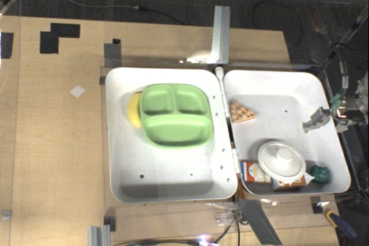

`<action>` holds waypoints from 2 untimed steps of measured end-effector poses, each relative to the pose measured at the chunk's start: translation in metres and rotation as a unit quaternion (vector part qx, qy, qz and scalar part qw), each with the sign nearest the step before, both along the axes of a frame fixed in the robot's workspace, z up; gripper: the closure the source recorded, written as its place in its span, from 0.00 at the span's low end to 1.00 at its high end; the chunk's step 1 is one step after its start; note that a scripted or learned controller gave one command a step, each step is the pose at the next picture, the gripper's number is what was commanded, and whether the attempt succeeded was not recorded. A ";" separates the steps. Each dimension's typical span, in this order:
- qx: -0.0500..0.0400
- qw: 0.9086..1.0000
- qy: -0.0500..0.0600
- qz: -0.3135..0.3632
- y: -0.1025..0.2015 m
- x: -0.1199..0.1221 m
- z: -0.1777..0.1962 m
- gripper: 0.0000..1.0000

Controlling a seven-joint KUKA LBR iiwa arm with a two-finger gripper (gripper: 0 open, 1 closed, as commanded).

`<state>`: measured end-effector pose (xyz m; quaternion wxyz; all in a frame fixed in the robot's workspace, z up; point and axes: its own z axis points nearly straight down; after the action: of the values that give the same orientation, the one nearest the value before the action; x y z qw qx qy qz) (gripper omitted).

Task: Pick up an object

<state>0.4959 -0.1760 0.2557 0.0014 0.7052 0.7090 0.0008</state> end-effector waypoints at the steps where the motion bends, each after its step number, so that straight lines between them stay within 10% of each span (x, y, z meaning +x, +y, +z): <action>1: 0.000 0.997 0.001 0.074 0.062 0.001 -0.104 0.00; 2: 0.000 0.997 0.000 0.074 0.061 0.002 -0.104 0.00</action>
<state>0.4975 -0.1146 0.1520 0.0013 0.6508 0.7592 0.0008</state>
